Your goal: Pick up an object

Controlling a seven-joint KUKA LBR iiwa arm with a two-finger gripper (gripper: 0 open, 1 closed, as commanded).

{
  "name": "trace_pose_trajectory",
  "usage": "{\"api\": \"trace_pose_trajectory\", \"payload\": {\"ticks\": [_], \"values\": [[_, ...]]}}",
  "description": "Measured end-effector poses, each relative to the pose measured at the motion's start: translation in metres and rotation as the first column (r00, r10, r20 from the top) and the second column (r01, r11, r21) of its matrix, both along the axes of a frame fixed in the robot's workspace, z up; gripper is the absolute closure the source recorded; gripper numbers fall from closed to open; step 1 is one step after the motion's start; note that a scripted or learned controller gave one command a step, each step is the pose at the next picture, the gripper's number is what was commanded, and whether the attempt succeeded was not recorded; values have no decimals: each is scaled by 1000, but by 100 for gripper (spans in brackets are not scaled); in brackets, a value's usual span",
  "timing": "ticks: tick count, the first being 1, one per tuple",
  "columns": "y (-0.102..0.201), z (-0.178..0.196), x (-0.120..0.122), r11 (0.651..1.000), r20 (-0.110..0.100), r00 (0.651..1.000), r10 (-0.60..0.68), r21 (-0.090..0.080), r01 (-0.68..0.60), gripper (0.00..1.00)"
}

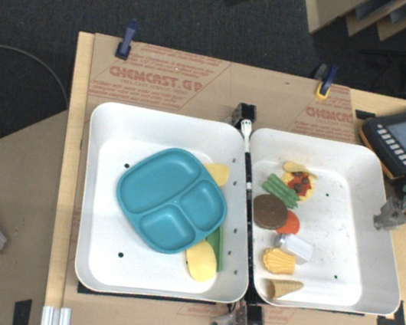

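The gripper (396,214) sits at the outer rim of the right bin (344,288), toward the table's right edge; whether it is released or clenched cannot be told. The likeliest targets crowd that bin's inner side, beside the left bin (95,201): a brown disc (267,210) touching a red piece (291,225), and a white block (297,248) touching an orange ridged piece (278,262). The cone (282,288) near the front rim lies a little apart from these, so it looks the cleanest pick: centre over it and descend straight.

Surface (163,81): brown printed board, two white bins side by side, left bin (95,201), right bin (355,224), touching.
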State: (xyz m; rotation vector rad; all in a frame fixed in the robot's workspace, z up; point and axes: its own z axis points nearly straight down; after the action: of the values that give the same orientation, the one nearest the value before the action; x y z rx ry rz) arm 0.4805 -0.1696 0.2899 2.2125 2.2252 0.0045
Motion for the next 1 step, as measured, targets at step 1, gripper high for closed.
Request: {"api": "trace_pose_trajectory", "payload": {"ticks": [1], "values": [[62, 44, 17, 1000, 3, 1000, 2, 0, -2, 100]]}}
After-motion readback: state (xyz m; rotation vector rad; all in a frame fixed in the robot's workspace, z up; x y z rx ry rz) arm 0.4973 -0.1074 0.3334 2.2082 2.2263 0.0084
